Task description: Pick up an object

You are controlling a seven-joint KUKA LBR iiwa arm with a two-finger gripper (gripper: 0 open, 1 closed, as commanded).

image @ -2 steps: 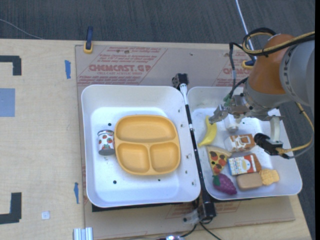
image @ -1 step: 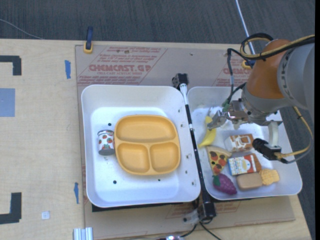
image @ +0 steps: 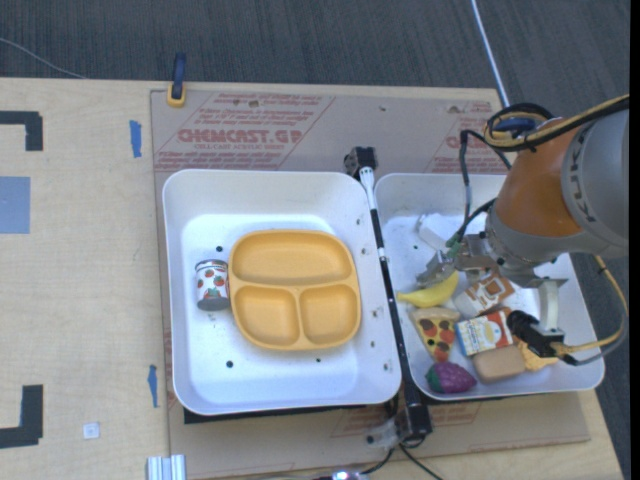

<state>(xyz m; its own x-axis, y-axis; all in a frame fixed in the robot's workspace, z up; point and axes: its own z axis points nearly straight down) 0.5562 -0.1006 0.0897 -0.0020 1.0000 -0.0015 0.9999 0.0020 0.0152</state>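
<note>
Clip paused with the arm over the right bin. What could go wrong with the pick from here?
1. The toys in the right bin lie packed together: banana, pizza slice, juice carton, bread slice. A grasp may nudge or catch a neighbour.
2. The arm covers part of the bin, so the target there is hard to verify.

**Objects available for pick-up**

Right bin — contents clustered at its near half: a yellow banana lying flat; a pizza slice just beside it; a purple-red berry cluster at the near wall; a small juice carton on its side; a tan bread slice; a white-and-orange packet.

Left bin — a yellow three-compartment plate, right side up; a small printed can touching its left edge.
</note>
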